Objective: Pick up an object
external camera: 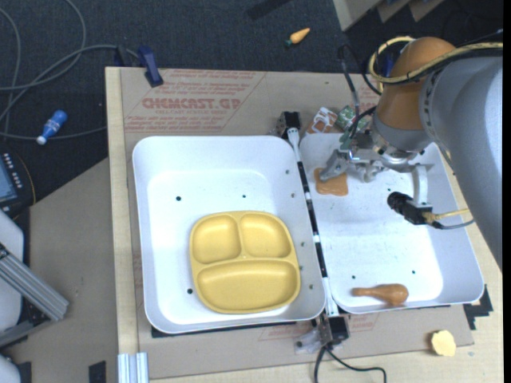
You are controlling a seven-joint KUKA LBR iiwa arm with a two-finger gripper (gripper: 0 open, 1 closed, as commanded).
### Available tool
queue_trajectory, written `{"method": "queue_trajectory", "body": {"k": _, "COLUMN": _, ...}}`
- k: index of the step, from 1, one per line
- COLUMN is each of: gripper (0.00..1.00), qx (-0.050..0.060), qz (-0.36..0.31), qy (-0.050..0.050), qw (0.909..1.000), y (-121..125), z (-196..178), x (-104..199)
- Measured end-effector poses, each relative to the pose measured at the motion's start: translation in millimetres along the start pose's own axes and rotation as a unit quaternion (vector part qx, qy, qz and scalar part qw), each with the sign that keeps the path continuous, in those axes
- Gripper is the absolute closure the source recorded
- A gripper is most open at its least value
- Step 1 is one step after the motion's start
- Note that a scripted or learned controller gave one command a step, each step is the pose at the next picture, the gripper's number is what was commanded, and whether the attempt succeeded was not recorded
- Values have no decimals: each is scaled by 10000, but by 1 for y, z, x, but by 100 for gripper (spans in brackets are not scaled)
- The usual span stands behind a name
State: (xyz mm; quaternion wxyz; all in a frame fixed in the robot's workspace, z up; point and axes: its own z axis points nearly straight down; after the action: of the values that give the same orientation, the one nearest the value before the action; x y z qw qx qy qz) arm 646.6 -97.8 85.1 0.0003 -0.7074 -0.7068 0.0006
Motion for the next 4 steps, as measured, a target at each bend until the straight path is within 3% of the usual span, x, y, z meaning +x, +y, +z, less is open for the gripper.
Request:
{"method": "queue_trajectory", "body": {"k": 1, "gripper": 0, "qx": -24, "qz": -14, "qy": -2, "qw": 10000, "y": 21, "z": 0, "x": 7}}
{"method": "queue_trajectory", "body": {"k": 2, "gripper": 0, "qx": 5, "qz": 2, "qy": 0, "qw": 10000, "y": 5, "z": 0, "x": -5}}
{"method": "queue_trajectory", "body": {"k": 3, "gripper": 0, "qx": -2, "qz": -9, "qy": 0, "qw": 10000, "y": 2, "z": 0, "x": 3}}
{"method": "queue_trajectory", "body": {"k": 4, "gripper": 0, "qx": -22, "qz": -14, "qy": -2, "qw": 10000, "y": 21, "z": 0, "x": 5}}
